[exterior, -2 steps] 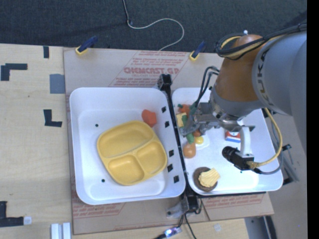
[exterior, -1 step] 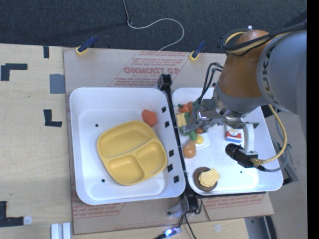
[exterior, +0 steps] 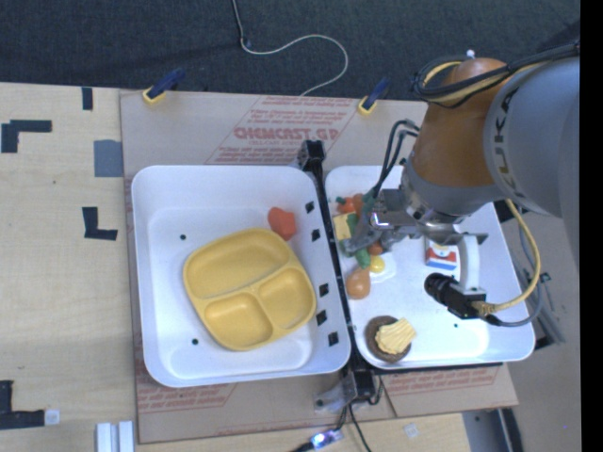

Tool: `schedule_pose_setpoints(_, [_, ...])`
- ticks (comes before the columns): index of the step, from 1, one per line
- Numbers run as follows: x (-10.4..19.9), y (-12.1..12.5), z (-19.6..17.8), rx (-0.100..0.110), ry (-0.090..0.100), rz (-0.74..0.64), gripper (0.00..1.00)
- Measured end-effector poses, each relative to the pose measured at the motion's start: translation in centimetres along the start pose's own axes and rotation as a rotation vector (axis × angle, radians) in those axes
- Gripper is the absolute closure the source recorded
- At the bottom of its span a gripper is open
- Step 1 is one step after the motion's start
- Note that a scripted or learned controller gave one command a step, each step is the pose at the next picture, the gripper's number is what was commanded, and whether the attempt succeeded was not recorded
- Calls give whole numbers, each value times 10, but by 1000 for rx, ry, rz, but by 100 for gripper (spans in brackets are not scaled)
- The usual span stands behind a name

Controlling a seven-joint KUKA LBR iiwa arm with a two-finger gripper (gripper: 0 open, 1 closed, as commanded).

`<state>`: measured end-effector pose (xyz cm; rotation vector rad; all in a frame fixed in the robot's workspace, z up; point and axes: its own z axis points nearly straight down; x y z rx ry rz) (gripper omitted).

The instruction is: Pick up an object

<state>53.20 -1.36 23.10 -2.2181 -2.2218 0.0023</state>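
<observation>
The gripper (exterior: 362,242) hangs low over a heap of small toy foods (exterior: 356,226) at the right bin's (exterior: 499,347) left edge, orange, green and yellow pieces crowded directly beneath it. Whether it grips any, I cannot tell. An orange egg-shaped piece (exterior: 358,283) lies just below it.

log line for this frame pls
arm over right bin | gripper low among small toys by divider | grasp unconfirmed | yellow tray in left bin

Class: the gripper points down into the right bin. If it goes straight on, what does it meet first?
Most likely the cluster of small toy foods directly beneath the gripper at the right bin's left edge; depth is unclear.
</observation>
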Motion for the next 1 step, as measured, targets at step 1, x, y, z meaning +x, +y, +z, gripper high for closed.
schedule_pose_setpoints(1, [2, -11, 3, 1, -1, 2, 100])
